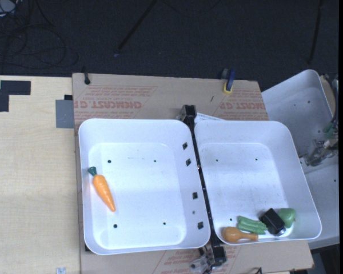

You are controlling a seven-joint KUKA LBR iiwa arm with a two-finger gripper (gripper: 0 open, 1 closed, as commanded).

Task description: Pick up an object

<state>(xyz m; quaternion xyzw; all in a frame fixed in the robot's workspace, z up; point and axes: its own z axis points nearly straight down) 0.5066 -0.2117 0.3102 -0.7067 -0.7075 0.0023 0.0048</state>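
Grey arm's gripper: whether it is open, or has hold of anything, cannot be told from this view. In the right bin [247,125], clustered at the near right corner, lie a black block [272,221], a green pod [251,225], a green lump [287,214] and an orange-brown gourd [238,234], touching or just beside one another. In the left bin [131,122], an orange carrot [104,192] lies alone by the left wall.

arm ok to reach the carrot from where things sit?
Probably yes. The carrot lies alone by the left wall of the left bin, nothing on or beside it; the wall may crowd a grasp from that side.
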